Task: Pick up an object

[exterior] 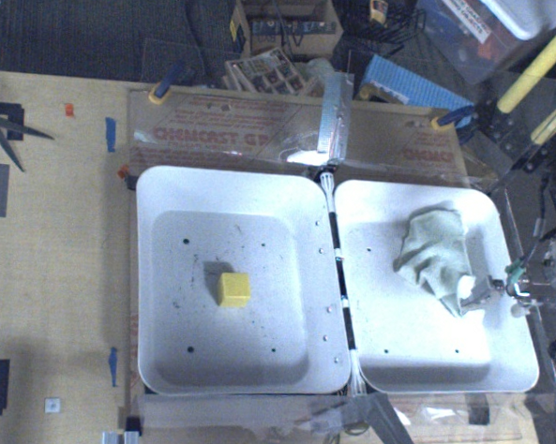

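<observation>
Crumpled pale cloth [434,254], grey-green tinged, bunched into soft folds, lies in the right bin [383,354]. It sits in that bin's right half, toward the right wall, well apart from the divider between the bins. Its lower corner tapers to a point just beside the gripper.

Small yellow block [234,290], cube-like, rests near the middle of the left bin [157,350], casting a short shadow to its upper left. Well apart from the cloth, on the other side of the divider.

Both bins are white, shallow, with rounded corners and speckled floors dotted with a few dark holes. They sit edge to edge on a light wooden bench [39,296]. A clear plastic sheet with red lettering [217,136] stands behind the bins. Beyond it, clutter: a blue corrugated panel [409,84], cables, a yellow bar [542,59] at the upper right.

Gripper [485,293] reaches in over the right wall of the right bin, low, its tip at the cloth's lower right corner, seemingly touching the fabric. Too small and blurred to make out its state; cannot tell whether it pinches the cloth.
</observation>
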`<state>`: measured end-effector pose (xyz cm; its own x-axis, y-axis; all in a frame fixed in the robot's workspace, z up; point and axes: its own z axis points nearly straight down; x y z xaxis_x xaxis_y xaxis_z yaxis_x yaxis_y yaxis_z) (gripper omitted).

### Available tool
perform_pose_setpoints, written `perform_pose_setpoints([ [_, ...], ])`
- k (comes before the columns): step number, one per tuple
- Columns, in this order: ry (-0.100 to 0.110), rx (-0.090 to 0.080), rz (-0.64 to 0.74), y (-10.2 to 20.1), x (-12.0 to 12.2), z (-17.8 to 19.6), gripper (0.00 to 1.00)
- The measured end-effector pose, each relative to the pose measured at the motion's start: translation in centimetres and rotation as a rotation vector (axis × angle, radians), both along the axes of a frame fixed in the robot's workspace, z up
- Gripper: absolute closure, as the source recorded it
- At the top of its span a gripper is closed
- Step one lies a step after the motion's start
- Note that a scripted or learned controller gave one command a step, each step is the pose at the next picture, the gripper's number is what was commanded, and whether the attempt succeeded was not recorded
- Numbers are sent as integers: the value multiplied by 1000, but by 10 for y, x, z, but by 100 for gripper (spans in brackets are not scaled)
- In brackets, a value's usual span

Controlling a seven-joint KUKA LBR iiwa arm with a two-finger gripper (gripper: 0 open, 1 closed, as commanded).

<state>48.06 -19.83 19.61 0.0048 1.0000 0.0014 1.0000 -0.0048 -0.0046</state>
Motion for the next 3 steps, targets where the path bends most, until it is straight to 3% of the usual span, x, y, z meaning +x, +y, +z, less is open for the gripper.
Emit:
perform_pose_setpoints([
  [1,-3,-4,-241,-6,3,20,0],
  [3,-3,-4,-242,-6,3,20,0],
])
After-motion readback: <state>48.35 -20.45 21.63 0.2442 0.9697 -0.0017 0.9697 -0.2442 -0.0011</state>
